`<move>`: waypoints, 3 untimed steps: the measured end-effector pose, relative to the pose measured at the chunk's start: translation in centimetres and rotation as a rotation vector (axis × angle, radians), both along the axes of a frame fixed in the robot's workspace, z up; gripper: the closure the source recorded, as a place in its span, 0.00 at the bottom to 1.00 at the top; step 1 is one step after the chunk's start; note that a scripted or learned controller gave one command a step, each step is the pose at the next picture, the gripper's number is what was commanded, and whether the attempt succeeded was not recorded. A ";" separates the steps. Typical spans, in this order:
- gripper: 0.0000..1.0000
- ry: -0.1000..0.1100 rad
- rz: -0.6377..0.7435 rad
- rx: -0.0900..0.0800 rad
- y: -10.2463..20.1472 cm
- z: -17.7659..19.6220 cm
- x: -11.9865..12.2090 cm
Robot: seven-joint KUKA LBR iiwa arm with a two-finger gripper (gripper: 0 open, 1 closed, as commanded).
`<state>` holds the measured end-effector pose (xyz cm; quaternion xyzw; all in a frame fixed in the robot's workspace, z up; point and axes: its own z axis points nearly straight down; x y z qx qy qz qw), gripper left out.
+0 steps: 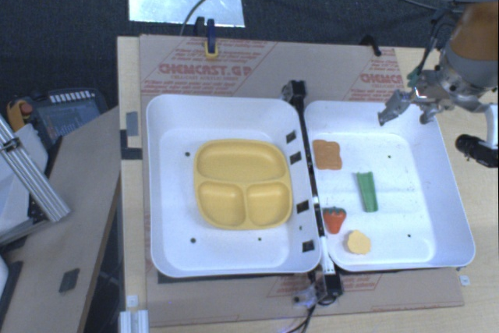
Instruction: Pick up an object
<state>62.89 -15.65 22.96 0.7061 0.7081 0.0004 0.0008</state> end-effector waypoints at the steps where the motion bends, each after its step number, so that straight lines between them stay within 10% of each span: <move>1: 0.00 -0.003 -0.001 -0.001 -0.8 -5.3 0.2; 3: 0.00 -0.001 0.000 0.000 -1.2 -14.5 0.0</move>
